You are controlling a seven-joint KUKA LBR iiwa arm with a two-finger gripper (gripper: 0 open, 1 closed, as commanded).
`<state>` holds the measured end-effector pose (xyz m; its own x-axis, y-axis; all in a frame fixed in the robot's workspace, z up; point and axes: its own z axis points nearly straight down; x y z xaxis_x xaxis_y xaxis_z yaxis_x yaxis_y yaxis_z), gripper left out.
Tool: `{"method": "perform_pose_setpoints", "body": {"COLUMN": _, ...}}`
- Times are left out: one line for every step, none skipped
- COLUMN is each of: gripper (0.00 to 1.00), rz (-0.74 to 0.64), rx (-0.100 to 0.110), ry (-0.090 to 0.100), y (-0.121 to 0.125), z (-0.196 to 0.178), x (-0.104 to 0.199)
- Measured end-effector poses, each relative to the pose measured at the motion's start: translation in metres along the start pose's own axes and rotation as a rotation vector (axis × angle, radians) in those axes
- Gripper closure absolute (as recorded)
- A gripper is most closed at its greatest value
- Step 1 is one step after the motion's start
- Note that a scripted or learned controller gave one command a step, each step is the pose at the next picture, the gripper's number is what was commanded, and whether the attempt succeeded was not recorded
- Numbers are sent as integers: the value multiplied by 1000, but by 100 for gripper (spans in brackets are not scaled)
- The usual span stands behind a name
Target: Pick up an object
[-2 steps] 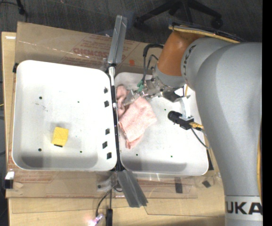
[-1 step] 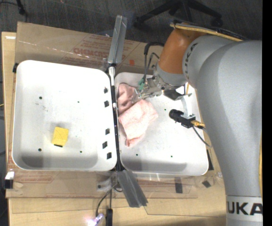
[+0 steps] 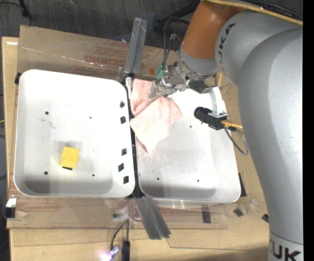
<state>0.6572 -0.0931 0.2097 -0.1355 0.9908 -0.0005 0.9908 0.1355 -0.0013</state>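
A pink cloth lies crumpled in the far left corner of the right bin, with one edge against the divider between the bins. My gripper is at the cloth's far edge, right over its upper part, under the orange-banded wrist. A small yellow block sits in the near left part of the left bin, far from the gripper.
A black cable fitting hangs off the arm over the right bin, just right of the cloth. The grey arm body covers the bench's right side. Cardboard and tape strips border the bins at the back and front.
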Motion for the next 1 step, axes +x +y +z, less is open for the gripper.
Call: {"method": "perform_pose_setpoints", "body": {"gripper": 100, "rz": -45, "rx": 2, "ry": 1, "y": -12, "z": -20, "x": -70}}
